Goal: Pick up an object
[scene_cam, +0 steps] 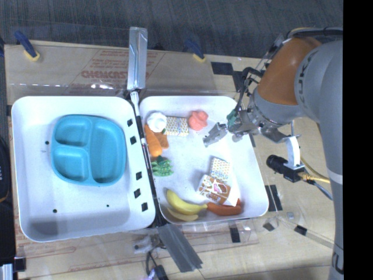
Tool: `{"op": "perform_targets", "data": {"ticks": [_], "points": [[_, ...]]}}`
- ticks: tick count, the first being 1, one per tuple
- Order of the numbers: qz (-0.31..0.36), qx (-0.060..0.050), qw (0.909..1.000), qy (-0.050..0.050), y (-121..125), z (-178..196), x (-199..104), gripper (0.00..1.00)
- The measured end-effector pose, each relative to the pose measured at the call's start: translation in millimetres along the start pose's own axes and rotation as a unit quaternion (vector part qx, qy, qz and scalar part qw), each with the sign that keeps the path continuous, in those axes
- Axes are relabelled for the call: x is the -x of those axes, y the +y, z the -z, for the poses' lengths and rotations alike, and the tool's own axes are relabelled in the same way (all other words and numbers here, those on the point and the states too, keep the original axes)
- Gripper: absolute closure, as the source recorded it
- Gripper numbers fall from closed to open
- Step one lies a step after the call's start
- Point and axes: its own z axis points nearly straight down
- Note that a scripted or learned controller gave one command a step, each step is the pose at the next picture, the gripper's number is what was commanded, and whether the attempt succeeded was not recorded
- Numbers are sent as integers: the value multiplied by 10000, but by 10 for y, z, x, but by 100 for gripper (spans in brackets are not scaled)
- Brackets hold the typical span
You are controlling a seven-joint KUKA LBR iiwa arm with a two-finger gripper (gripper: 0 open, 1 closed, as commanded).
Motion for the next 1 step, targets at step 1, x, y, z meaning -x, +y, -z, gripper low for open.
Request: {"op": "perform_targets", "data": {"ticks": [1], "points": [[670, 27, 9977, -12, -354, -1085, 275, 0]]}}
